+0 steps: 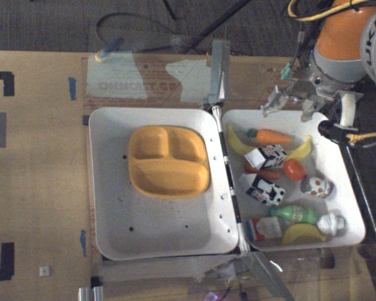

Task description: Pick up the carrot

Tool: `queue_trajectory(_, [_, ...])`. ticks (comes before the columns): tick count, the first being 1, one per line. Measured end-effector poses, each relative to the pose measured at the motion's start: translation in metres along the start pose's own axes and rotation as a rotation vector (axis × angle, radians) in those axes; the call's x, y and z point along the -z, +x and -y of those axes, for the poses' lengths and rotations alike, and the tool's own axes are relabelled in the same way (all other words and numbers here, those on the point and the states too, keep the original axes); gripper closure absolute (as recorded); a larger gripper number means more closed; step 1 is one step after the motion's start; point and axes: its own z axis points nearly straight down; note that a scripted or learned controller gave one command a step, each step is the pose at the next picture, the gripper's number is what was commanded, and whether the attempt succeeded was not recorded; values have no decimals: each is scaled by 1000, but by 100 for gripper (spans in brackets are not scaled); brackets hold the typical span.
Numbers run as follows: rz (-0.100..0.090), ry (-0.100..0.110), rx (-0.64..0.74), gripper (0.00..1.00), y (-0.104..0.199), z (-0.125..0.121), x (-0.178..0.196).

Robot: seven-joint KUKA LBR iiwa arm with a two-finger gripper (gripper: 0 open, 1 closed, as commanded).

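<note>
orange tapered carrot with a green top (271,136) is lying near the far edge of the right white bin (349,187), resting across a curved yellow banana (235,142) | two-finger metal gripper (292,105) is hovering over the bin's far rim, fingers spread, grasping nothing | orange sectioned plate (168,161) is sitting in the left white bin (106,187)

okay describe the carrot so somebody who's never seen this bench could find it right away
Start at the right-hand white bin, the one crowded with toy food. Look along its far edge, just below the gripper. The carrot lies there on its side, orange and tapered with a green stub, next to a yellow banana and above a black-and-white carton.
</note>
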Motion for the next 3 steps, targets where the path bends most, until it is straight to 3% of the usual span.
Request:
queue_trajectory(1, [-2,7,182,0,-32,-26,-88])
queue_trajectory(2, [6,-16,467,0,-45,-17,-147])
queue_trajectory(3, [1,-3,468,100,-46,-15,-136])
